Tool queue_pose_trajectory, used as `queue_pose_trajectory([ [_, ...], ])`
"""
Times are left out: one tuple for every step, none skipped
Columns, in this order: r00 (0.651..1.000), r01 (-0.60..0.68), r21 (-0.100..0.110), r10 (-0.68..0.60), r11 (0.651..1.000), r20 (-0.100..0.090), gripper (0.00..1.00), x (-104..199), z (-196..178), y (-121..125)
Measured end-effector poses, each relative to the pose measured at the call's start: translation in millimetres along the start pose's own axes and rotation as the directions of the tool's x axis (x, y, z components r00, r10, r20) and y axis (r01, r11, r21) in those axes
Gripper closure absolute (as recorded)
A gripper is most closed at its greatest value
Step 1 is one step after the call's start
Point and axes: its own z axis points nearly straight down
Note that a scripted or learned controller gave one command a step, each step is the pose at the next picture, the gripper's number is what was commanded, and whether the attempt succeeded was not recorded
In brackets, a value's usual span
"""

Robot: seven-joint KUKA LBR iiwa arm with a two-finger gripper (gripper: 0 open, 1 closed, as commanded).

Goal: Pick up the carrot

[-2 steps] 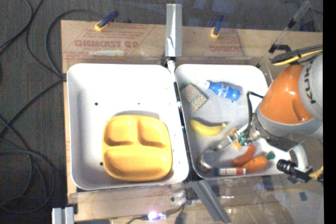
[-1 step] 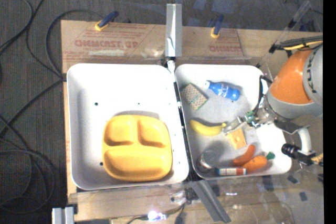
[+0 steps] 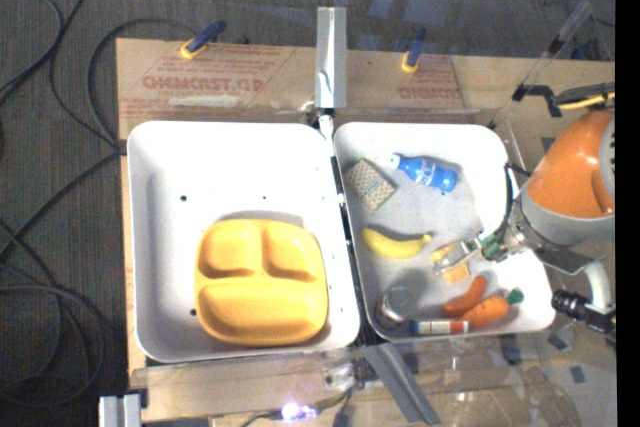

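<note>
The carrot (image 3: 487,312) is orange with a green stub at its right end and lies near the front right corner of the right bin (image 3: 497,143). My gripper (image 3: 455,258) hangs over the bin's middle right, a short way behind and to the left of the carrot, and is not touching it. The grey arm with its orange band (image 3: 570,180) reaches in from the right.
A reddish-orange sausage-like piece (image 3: 465,295) lies against the carrot's back left. A marker (image 3: 440,326) and a grey round object (image 3: 397,303) sit along the front wall. A banana (image 3: 395,242), a patterned packet (image 3: 368,182) and a blue bottle (image 3: 425,172) lie farther back. The left bin (image 3: 160,165) holds a yellow divided tray (image 3: 263,280).
</note>
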Motion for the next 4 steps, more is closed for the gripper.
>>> queue_pose_trajectory([
  [1.0, -0.005, 0.004, 0.005, 1.0, 0.004, 1.0, -2.1, -9.1, -2.0],
  [1.0, -0.002, 0.005, 0.002, 1.0, 0.001, 0.0, 0.0, -8.9, -1.1],
  [1.0, -0.001, 0.005, 0.001, 1.0, 0.001, 1.0, 1.1, -18.0, -0.6],
  [0.988, -0.151, 0.018, 0.151, 0.988, 0.014, 1.0, 44.9, -80.4, 38.2],
])
